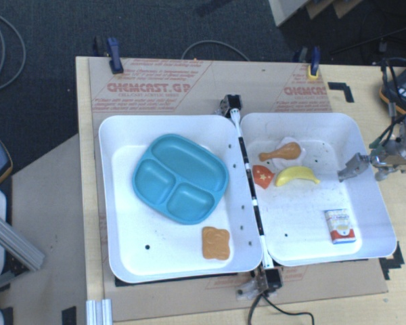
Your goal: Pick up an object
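The plywood-topped worktop (189,87), printed with red lettering and held by blue clamps along its far edge, carried two shallow white plastic bins side by side. In the left bin (122,181) a turquoise plastic plate with three compartments (181,177) lay near the middle, slightly toward the far side, with a small orange-brown toy slice of toast (216,243) lying apart from it near the bin's front right corner. A black hinge strip ran between the bins. In the right bin (311,229), close to the dividing wall, a red-orange toy strawberry-like piece (262,175) lay just beside a yellow plastic banana (297,176), and an orange-tan toy chicken drumstick (282,152) lay just behind both. Well apart from that group, near the front right of the same bin, a small white and red carton (340,225) lay flat. At the right rim of that bin the grey tool (352,168) reached in from the right, its tip over the bin floor between the banana and the rim and touching none of the objects; how far its fingers stood apart could not be told, and nothing was seen held in it.
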Robot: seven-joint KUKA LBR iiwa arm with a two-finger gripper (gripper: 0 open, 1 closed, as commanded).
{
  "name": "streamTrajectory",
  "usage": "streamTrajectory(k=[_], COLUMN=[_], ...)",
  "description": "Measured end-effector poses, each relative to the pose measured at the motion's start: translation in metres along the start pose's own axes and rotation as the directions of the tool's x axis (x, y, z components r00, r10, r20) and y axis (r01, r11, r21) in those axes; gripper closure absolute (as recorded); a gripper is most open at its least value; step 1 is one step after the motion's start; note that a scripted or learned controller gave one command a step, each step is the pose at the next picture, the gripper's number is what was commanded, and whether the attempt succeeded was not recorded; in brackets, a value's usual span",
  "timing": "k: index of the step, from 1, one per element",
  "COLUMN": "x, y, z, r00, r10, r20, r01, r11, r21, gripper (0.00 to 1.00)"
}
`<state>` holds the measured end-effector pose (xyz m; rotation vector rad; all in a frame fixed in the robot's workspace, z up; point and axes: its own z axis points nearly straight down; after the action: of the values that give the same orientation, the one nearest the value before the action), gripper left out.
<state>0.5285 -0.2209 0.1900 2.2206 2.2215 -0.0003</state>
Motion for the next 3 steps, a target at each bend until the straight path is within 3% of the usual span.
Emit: streamTrajectory(k=[1,2,3], x=[0.072,0.089,0.100], y=[0.067,0.052,0.010], z=[0.054,0.109,0.096], r00=[1.000,1.000,1.000], r10=[-0.009,-0.002,0.002], r20=[-0.004,-0.004,-0.003], r01=[0.009,0.002,-0.002], r11=[1.000,1.000,1.000], r21=[0.000,0.008,0.005], gripper=[0.00,0.00,0.00])
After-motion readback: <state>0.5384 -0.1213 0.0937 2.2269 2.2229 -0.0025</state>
